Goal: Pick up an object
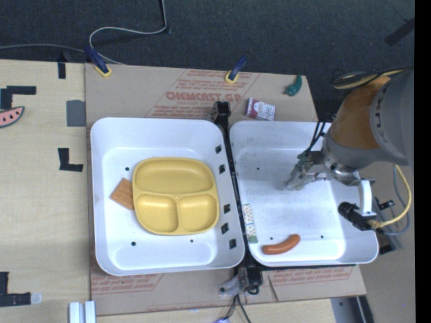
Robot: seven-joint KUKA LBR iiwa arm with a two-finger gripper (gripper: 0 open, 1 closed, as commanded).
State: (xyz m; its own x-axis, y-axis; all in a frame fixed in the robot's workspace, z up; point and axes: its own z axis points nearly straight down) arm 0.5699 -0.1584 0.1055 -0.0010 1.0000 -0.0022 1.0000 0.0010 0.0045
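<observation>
A toy hot dog sausage (280, 245), orange-red and curved, lies near the front edge of the right bin (269, 147). My gripper (297, 179) hangs low over the middle-right of that bin, well behind the sausage and apart from it. Nothing shows between its tips. A yellow divided plate (176, 194) rests in the left bin (114, 147), with a brown cracker-like tile (122, 194) tucked at its left edge.
The grey arm with its orange band (357, 123) comes in from the right over the right bin's rim. A small packet (260, 110) and a green clip (293, 86) lie on the cardboard behind the bins. Cables trail at the back and front.
</observation>
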